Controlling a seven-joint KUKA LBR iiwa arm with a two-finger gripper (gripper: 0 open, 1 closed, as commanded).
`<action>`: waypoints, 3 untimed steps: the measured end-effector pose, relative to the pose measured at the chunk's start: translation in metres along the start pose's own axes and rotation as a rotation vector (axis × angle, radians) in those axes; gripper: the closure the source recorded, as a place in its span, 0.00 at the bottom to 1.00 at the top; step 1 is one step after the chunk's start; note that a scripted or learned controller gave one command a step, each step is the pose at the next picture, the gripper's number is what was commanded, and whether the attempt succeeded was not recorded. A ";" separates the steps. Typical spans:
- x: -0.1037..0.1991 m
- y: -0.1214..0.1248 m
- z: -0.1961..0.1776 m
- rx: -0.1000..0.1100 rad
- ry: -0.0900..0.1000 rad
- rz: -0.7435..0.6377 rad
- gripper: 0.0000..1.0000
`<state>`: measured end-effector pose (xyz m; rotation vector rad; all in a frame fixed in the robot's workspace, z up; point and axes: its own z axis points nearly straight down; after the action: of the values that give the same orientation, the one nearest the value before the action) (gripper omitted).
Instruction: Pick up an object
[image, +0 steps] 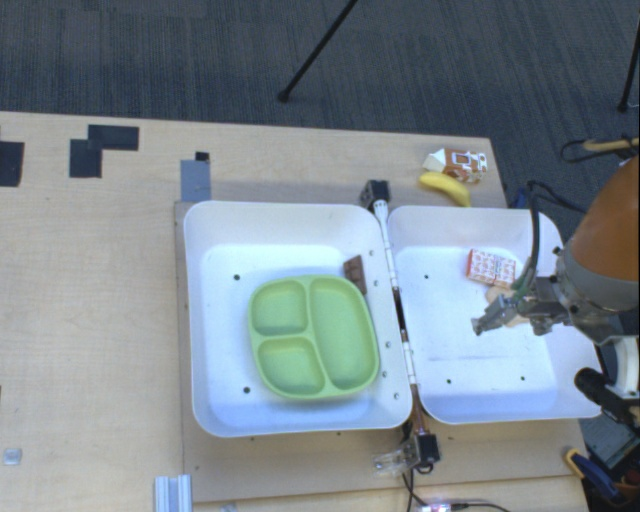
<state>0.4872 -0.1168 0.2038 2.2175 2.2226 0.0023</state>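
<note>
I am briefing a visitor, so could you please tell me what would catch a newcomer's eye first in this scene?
The bright green divided plate in the left bin stands out most. Next comes the grey and orange arm reaching in from the right, its gripper over the right bin near a small red and white packet. A yellow banana lies on the bench beyond the bins.

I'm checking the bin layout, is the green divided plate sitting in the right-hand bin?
No, the green divided plate lies in the left bin, while the right bin holds a small red-and-white packet.

glossy plastic tray (314, 337) (green), pale wood bench (90, 320)
</note>
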 end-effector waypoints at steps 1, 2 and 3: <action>0.000 0.000 0.000 0.000 0.000 0.000 0.00; 0.000 0.000 0.000 0.000 0.000 0.000 0.00; 0.000 0.000 0.000 0.000 0.000 0.000 0.00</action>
<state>0.4872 -0.1168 0.2038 2.2175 2.2227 0.0022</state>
